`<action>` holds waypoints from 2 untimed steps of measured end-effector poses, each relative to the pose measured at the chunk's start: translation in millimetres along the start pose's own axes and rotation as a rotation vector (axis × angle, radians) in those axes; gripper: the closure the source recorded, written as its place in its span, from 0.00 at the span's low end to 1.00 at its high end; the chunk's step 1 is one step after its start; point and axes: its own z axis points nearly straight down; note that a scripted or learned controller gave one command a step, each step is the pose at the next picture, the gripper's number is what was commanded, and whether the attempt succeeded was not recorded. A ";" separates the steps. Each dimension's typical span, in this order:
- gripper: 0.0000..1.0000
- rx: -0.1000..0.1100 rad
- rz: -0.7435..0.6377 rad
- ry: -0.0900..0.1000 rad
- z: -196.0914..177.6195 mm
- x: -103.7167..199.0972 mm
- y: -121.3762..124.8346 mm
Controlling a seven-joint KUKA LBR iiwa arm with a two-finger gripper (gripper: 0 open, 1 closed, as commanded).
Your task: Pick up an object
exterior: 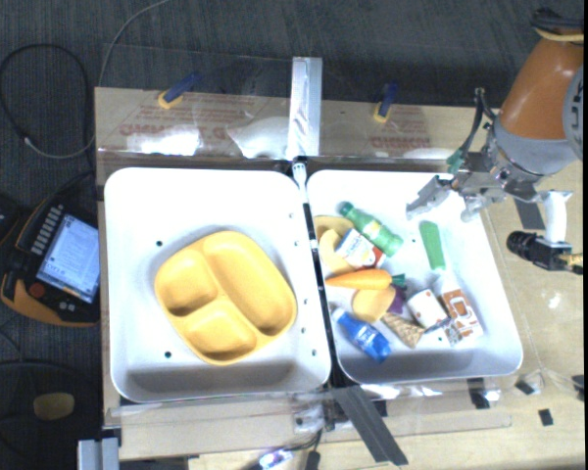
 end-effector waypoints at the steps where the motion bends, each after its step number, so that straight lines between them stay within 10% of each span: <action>1: 0.00 0.000 -0.127 -0.004 81.3 -26.2 22.0; 2: 0.00 -0.002 0.006 -0.001 89.7 -4.2 35.8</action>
